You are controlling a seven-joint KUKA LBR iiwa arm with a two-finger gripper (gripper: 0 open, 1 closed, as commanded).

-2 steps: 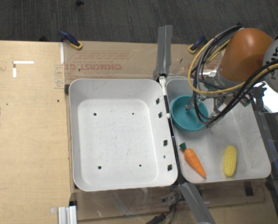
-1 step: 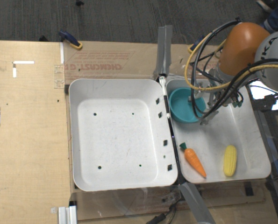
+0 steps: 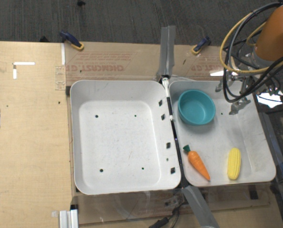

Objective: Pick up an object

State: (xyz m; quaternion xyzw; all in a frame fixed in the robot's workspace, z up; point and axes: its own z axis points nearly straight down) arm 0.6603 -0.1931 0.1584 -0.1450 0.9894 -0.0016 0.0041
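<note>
The right bin holds three things. A teal bowl sits at its back left, an orange carrot lies at the front left, and a yellow corn cob lies at the front right. My gripper hangs over the bin's back right, just right of the bowl and well behind the corn. Its fingers are open and spread with nothing between them. Cables and the orange wrist band hide the bin's back right corner.
The left bin sits beside the right one, with a raised divider between them. Clamps hold the cardboard backing behind the bins. Brown benchtop extends to the left.
</note>
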